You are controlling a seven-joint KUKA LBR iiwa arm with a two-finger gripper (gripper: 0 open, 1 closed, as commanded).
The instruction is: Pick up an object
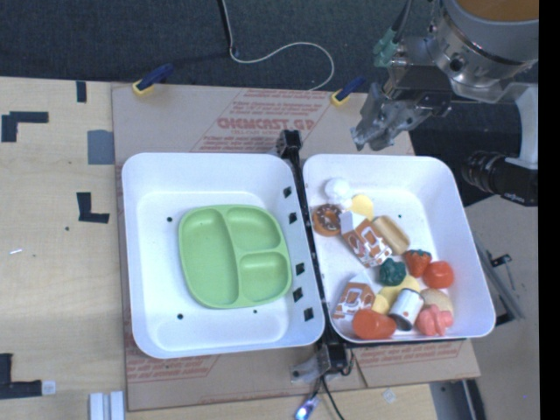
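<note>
Gripper up above right bin – empty (fingers spread) – toys piled below.

A pale wooden tabletop bears black tape marks and a brown cardboard sheet with red print. Blue-and-yellow clamps grip the sheet's far corners. Beyond lies dark carpeted floor, crossed by a thin white cable.
</note>
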